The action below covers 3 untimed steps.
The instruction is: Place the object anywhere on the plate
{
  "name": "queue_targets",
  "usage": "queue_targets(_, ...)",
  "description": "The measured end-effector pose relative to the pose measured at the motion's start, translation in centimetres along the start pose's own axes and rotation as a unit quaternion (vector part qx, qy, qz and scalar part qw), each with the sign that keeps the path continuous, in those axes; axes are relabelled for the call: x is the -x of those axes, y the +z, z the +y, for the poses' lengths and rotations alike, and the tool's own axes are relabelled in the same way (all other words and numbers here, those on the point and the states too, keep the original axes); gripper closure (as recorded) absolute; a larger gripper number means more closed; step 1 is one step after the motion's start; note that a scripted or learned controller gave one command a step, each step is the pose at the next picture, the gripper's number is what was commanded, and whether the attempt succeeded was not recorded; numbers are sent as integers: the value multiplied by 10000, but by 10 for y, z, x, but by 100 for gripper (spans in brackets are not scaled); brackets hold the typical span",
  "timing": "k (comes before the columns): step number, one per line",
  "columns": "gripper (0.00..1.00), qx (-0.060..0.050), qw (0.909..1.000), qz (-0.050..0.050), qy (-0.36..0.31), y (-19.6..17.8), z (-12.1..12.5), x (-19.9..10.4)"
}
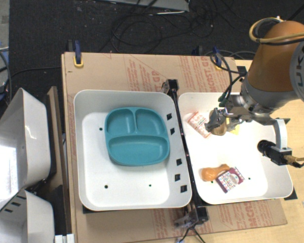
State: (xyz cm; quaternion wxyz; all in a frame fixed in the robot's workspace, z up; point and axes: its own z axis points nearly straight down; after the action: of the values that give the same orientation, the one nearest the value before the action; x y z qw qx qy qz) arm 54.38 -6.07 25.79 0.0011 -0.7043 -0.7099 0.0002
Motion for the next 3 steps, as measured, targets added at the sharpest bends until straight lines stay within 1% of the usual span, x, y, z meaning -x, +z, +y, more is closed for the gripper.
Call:
queue_targets(1, 100, 4, 10000, 0, 0, 9, 11, -63)
queue_targets(2, 100, 16, 10000, -1, -4, 6, 22, -121)
queue_targets(3, 100, 14, 10000, 1, -2, 6, 29, -171)
